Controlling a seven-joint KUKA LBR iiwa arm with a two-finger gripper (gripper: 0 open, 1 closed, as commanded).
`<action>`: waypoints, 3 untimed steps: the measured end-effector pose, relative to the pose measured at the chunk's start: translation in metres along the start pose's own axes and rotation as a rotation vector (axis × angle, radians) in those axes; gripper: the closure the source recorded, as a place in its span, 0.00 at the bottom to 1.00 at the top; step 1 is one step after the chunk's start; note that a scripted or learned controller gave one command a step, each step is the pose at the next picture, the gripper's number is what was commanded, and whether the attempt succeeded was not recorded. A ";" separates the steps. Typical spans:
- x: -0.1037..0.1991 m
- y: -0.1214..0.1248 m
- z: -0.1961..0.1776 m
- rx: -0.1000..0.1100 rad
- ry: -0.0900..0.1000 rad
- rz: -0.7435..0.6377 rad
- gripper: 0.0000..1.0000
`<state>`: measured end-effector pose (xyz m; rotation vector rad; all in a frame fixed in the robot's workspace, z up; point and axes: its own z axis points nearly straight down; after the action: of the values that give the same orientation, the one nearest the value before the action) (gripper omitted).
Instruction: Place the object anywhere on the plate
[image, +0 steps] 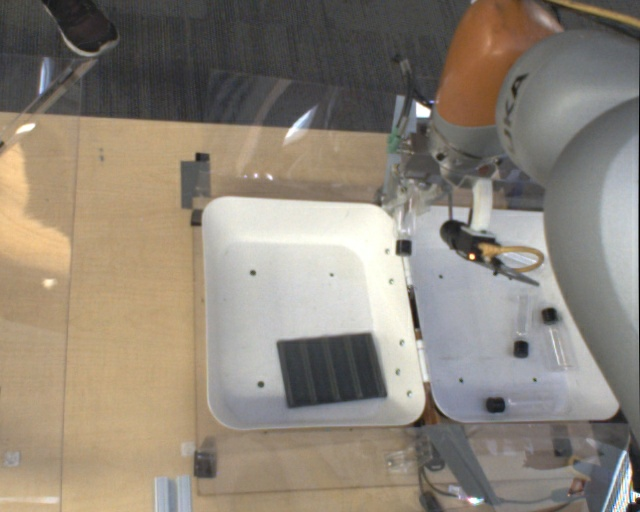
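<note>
Dark ridged plate (330, 368): flat in the left bin (230, 330), near its front edge.
Clear tubes (556, 347): in the right bin (450, 340), beside small black bits (520, 349).
My pincer (405, 220): above the back rims where both bins meet; I cannot tell if it is wide or narrow.

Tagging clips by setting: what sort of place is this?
Probably a robotics lab cell: a grey arm reaches over a left bin and a right bin, both shallow and white, on a wooden bench, with dark carpet beyond.
</note>
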<state>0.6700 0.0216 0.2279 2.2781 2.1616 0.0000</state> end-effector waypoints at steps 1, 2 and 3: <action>0.060 -0.004 0.047 0.003 0.000 0.169 1.00; 0.129 -0.008 0.073 0.003 0.000 0.268 1.00; 0.203 -0.012 0.050 0.002 0.000 0.303 1.00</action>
<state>0.6689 0.2249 0.1775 2.5791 1.7942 -0.0011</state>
